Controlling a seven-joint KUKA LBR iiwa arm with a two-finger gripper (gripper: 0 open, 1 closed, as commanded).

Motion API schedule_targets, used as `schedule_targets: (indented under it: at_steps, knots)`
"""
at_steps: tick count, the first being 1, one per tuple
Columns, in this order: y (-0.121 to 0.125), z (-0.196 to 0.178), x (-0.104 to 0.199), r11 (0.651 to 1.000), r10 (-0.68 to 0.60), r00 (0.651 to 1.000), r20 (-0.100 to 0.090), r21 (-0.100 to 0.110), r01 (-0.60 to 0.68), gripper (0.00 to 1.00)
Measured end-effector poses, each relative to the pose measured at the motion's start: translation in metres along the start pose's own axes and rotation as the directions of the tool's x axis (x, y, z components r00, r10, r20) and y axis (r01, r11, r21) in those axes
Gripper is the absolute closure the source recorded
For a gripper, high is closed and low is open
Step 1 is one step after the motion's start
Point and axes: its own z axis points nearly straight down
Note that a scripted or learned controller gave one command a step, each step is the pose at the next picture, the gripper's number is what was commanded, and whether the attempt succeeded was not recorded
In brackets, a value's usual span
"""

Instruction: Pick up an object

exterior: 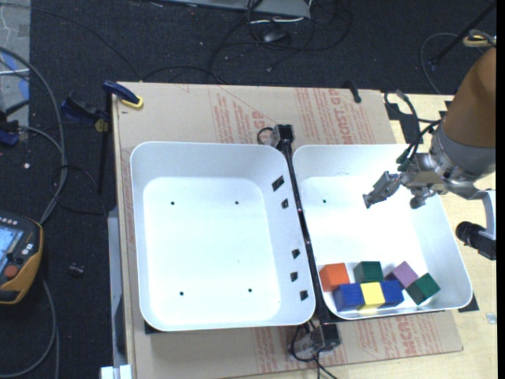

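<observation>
Camera view: hand (398, 189) poised over the right bin (347, 172), blocks clustered at that bin's near edge.

Hand: hangs above bare bin floor in the far half, fingers spread apart, nothing between them. Blocks: orange block (334, 275), dark green block (368, 271), purple block (405, 273), green block (424, 288), two blue blocks (348, 296) flanking a yellow block (372, 294); all packed touching, lying toward the viewer from the hand and slightly left of it. Left bin (150, 164): four small dark dots on its floor. Both bins rest on the desk (213, 109).
</observation>
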Motion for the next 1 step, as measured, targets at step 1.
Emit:
schedule_targets:
  at_steps: [1]
  knots:
    - [0.0478, 0.0668, -0.0181, 1.0, 0.0, 1.0, -0.001, 0.006, 0.0, 0.0]
